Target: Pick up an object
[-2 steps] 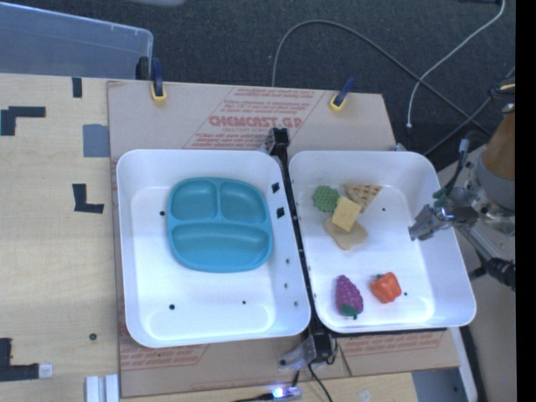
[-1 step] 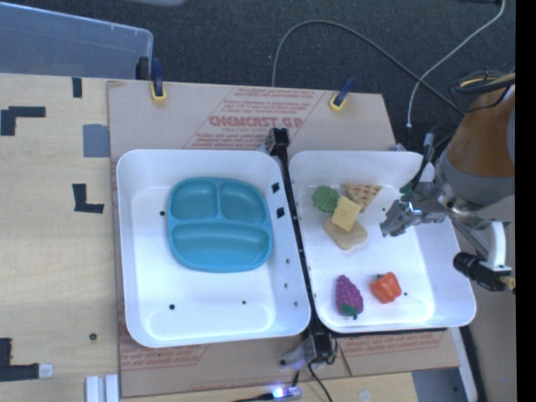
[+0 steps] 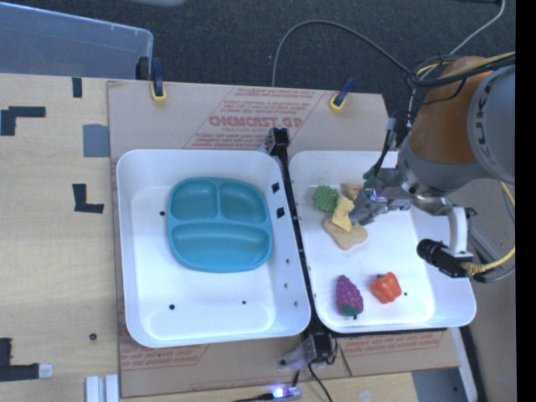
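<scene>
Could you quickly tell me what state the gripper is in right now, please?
Gripper: low in the right bin, at the yellow and tan toy pieces; open or closed cannot be told.

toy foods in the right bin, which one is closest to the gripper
The yellow cheese wedge, lying right beside the gripper on the tan piece. The green broccoli sits further left; the purple grapes and the red pepper lie toward the near edge.

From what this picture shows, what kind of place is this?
Most likely a robot lab bench set up for grasping trials, not a kitchen. Two white bins sit on a clamped board, toy foods such as plastic grapes lie in the right bin, and a robot arm reaches in.
</scene>
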Controlling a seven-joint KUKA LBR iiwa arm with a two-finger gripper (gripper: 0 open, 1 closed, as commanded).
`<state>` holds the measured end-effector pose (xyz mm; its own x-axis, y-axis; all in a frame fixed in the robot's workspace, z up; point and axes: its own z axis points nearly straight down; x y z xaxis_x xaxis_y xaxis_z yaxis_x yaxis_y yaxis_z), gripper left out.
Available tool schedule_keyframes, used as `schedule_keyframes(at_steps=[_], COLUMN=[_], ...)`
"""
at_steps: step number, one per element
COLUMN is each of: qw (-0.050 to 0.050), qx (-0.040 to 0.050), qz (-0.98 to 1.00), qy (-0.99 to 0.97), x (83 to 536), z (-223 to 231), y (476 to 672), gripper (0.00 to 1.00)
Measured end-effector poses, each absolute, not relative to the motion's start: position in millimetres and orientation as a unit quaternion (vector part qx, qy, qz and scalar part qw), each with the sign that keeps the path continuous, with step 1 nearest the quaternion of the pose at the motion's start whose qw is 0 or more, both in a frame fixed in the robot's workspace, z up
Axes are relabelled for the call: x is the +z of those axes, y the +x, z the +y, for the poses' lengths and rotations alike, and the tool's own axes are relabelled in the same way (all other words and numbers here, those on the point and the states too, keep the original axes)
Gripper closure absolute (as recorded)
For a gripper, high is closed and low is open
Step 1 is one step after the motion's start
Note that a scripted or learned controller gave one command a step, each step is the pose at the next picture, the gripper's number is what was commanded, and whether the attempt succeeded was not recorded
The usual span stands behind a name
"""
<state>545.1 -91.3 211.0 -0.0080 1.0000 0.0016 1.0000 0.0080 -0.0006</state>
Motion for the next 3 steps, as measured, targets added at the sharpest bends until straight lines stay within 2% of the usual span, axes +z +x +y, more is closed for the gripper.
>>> schedule_keyframes(at_steps=[2,3], qw=[0.001,0.001], qx=[-0.0003,0.0002], qz=[-0.710,-0.710], qy=[-0.705,-0.704], x=[231.5,225.6], z=[10.5,73.0], y=[561.5,573.8], gripper=[1.00,1.00])
